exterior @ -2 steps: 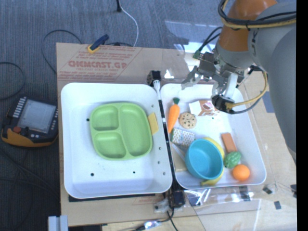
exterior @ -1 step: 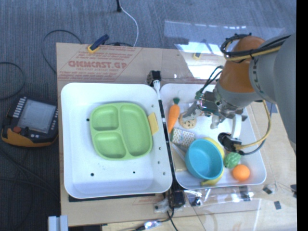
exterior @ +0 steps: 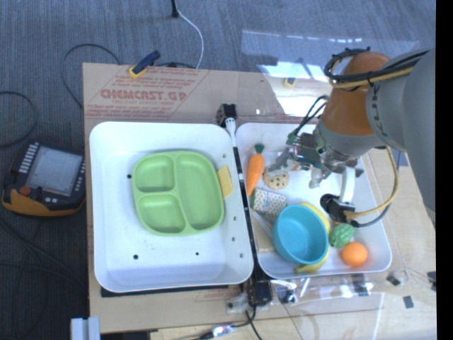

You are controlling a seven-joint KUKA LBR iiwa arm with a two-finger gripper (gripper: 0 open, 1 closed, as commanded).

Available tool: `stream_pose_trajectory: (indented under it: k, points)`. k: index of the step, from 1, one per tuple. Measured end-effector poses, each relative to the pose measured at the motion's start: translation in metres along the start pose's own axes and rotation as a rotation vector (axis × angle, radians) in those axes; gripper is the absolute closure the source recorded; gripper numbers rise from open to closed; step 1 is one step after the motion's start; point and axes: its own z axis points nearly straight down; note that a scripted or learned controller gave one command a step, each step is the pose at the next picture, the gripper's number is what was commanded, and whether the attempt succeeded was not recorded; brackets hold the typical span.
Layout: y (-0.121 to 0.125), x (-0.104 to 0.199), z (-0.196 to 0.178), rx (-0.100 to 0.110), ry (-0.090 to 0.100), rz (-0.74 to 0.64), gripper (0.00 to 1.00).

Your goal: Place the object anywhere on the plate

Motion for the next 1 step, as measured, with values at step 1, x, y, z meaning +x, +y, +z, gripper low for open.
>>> stream_pose_trajectory:
  k: [1]
  points:
    - [0.0000, 0.0000, 0.0000, 0.000, 0.000, 0.000, 0.00]
